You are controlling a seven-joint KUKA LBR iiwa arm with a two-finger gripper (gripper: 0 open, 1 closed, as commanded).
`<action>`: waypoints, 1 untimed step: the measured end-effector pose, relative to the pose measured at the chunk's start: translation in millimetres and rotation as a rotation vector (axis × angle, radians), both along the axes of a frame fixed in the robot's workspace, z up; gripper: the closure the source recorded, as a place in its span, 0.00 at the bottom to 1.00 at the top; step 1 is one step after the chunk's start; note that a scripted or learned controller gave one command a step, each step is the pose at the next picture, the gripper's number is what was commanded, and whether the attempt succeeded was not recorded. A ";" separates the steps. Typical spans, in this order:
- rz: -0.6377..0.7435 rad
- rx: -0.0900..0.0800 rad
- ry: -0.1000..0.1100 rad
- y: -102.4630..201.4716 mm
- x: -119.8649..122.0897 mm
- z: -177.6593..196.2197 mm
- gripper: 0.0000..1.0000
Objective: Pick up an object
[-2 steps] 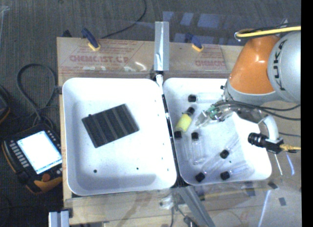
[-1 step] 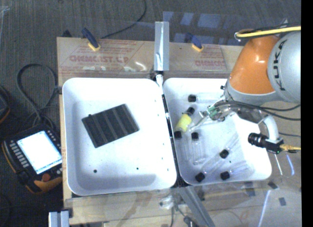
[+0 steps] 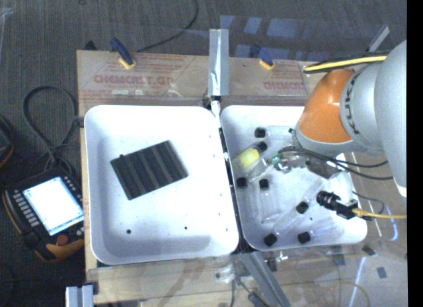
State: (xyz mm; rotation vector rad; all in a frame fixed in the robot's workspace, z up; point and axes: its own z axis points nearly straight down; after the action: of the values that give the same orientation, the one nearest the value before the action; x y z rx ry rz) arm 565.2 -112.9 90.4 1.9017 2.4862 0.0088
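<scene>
My tool point(image 3: 284, 161) hovers low in the right white bin point(image 3: 344, 238); I can't tell its state.
The small yellow-green rounded object point(image 3: 249, 159), just left of it, looks light and slippery; I'd pinch across its middle.

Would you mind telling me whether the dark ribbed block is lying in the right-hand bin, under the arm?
No, the dark ribbed block lies flat in the left bin, apart from the arm, which is over the right bin.

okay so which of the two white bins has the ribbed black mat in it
The left bin. The ribbed black mat lies flat and tilted on its floor; the right bin holds small clear bottles with black caps instead.
</scene>
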 end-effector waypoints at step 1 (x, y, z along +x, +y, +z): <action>-0.001 0.000 -0.005 0.2 1.7 11.0 1.00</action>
State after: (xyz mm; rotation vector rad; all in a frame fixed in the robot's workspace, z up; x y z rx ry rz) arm 566.9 -112.7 101.4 1.9000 2.4824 0.0142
